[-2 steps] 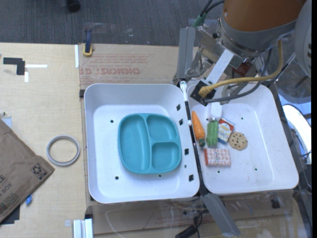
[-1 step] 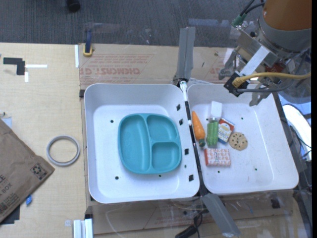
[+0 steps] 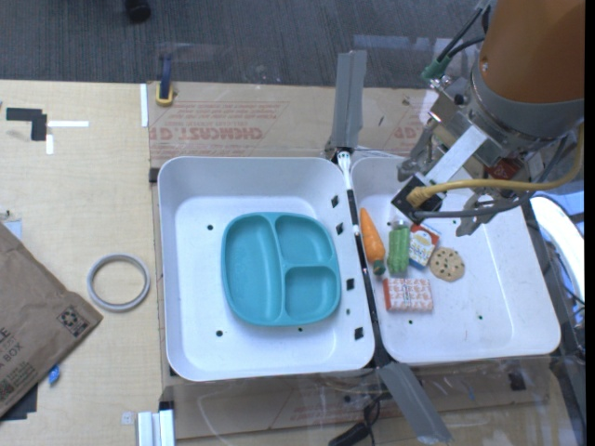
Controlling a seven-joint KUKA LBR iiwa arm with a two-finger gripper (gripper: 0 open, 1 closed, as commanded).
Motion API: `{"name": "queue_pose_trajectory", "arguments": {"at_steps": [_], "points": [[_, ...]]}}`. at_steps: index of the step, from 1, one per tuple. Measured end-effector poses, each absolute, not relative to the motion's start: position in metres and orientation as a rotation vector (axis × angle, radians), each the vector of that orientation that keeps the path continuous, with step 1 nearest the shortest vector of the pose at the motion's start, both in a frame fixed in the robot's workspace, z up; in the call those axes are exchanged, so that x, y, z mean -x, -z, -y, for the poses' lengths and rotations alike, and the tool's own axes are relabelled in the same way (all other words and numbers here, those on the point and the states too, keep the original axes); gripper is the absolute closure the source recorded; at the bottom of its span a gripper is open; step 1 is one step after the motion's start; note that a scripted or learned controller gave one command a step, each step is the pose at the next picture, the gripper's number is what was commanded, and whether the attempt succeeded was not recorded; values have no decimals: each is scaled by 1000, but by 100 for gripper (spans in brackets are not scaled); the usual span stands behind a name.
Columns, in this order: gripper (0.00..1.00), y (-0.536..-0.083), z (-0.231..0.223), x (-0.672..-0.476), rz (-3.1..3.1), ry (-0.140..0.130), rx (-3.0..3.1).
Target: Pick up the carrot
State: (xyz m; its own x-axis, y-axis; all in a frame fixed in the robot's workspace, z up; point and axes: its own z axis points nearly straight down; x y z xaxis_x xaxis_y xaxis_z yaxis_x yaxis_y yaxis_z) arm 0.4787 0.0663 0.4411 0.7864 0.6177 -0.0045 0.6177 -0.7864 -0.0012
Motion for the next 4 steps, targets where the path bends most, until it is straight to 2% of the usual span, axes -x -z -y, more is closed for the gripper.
{"name": "queue_pose_trajectory", "arguments": {"at_steps": [1, 2, 3, 4], "points": [[0, -441, -46, -479, -920, 5, -3003], [0, -441, -91, -478, -970, 4, -2987], [100, -450, -91, -479, -966, 8, -2986], [100, -426, -45, -549, -1312, 8, -2853]]}}
